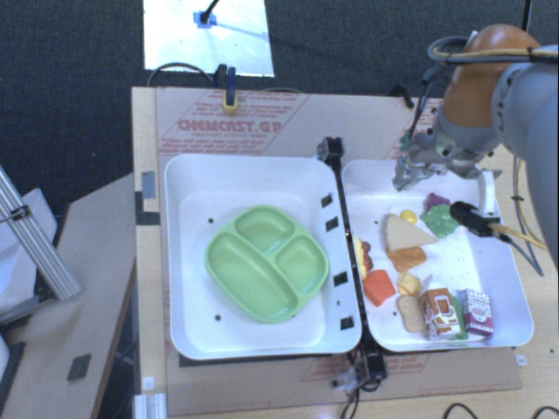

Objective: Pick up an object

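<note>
The tool (409, 175) hangs at upper right over the right bin (524, 317); its state I cannot tell. The cheese wedge (407, 231), centre-right, looks light, stiff, smooth; grip its straight sides.

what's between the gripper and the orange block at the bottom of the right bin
In the camera view, between the gripper and the orange block lie a small yellow ball and a pale wedge-shaped toy slice.
</note>
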Motion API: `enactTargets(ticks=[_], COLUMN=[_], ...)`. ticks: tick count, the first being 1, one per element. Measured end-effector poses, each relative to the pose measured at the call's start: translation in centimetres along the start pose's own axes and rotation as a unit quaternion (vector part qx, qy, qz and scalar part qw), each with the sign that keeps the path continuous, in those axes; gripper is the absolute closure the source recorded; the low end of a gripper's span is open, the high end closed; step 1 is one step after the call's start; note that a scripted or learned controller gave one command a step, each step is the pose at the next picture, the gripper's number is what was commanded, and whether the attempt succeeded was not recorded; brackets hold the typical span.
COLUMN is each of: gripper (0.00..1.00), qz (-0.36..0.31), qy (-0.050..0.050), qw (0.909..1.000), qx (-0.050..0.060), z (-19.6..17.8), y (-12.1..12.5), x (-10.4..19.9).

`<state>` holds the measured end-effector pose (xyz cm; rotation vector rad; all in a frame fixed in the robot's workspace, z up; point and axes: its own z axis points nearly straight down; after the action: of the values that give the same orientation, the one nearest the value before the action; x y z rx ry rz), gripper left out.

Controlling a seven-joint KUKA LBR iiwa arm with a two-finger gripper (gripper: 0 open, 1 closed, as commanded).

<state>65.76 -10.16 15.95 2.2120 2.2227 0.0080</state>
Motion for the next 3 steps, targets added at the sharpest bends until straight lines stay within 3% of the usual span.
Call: enactTargets(ticks=[1, 2, 3], gripper=[1.00, 1.00, 1.00], qz=[0.001, 0.001, 0.000], qy=[0.000, 0.000, 0.001], qw=[1.0000, 1.0000, 1.0000], qx=[0.000, 0.002, 0.004], z=[-5.5, -6.6, -7.5], y=[-0.5, -0.3, -4.2], x=[-0.8, -0.8, 2.2])
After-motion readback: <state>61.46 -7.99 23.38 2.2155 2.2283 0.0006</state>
